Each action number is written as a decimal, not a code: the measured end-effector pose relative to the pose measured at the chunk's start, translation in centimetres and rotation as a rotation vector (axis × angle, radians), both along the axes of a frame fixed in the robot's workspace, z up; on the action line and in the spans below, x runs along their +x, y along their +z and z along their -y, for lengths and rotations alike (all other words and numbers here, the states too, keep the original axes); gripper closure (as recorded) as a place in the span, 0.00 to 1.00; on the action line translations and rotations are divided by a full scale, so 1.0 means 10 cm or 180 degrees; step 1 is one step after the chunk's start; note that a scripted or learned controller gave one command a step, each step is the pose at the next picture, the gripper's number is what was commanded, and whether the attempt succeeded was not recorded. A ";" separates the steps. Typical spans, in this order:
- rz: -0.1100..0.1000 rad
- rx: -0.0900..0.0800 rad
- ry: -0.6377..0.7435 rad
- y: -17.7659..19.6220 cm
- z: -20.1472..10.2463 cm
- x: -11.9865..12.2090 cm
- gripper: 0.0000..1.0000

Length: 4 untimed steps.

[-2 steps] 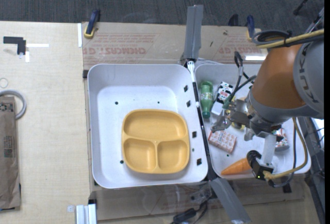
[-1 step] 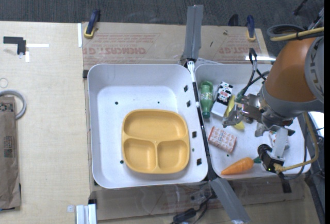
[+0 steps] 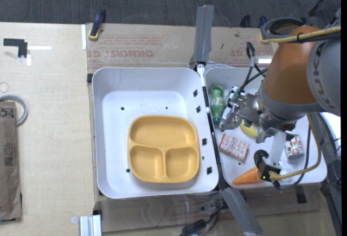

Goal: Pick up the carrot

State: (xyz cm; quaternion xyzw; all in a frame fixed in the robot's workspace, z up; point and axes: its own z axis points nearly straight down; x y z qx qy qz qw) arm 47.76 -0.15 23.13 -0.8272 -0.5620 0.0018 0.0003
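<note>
The carrot (image 3: 246, 176), an orange cone with its tip pointing left, lies near the front edge of the right bin (image 3: 312, 175). My gripper (image 3: 232, 112) hangs over the middle of that bin, up and slightly left of the carrot and clearly apart from it. The orange-banded arm (image 3: 290, 75) covers much of the bin's back and right side. A black cable fitting (image 3: 262, 162) sits just above the carrot's thick end.
The right bin also holds a green bottle (image 3: 217, 100) by its left wall, a pink-and-white box (image 3: 233, 146), a yellow item (image 3: 249, 129) partly under the wrist, and a small can (image 3: 294, 147). The left bin (image 3: 108, 121) contains a yellow divided plate (image 3: 163, 148).
</note>
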 end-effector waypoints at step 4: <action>0.0004 0.0000 0.0279 -0.28 0.25 0.00 0.00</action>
